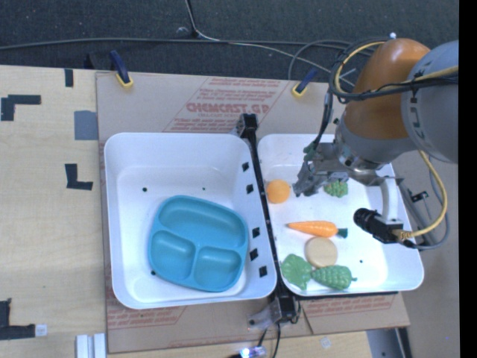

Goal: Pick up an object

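Probably a robotics lab, clamped cardboard bench (223, 107), loose cables (223, 42)

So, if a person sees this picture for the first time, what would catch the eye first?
Probably the bright blue divided tray lying alone in the left bin. Next, the grey arm with its orange band reaching in from the right, its gripper over the right bin close to an orange ball. Below them lie a carrot, a tan round piece and green toy vegetables.

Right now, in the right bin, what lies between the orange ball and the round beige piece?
In the camera view, the carrot lies between the orange ball and the round beige piece, pointing left across the right bin.
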